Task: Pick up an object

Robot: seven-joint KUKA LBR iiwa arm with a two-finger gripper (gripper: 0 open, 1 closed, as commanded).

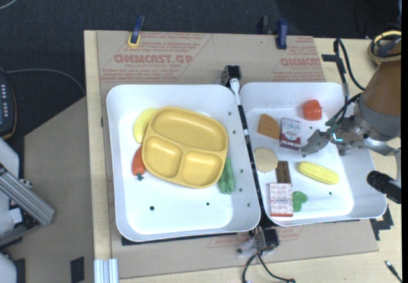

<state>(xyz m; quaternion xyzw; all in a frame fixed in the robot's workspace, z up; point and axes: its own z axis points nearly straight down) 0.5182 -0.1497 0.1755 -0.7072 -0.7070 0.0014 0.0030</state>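
Camera view, nearest first: in the right bin (357,208) sit one red-and-white packet (280,199) with a green scrap (299,198) beside it, one brown bar (283,173), one corn cob (318,173) and one pale round disc (266,160). Further back lie one tan cracker (268,126), one small red-and-white carton (290,133) and one red tomato (312,109). The end effector (317,143) hangs just above the corn cob, fingers parted, nothing between them. The left bin (127,211) carries one yellow divided plate (183,146), with one banana (141,123), one red pepper (138,163) and one green vegetable (227,178) around it.
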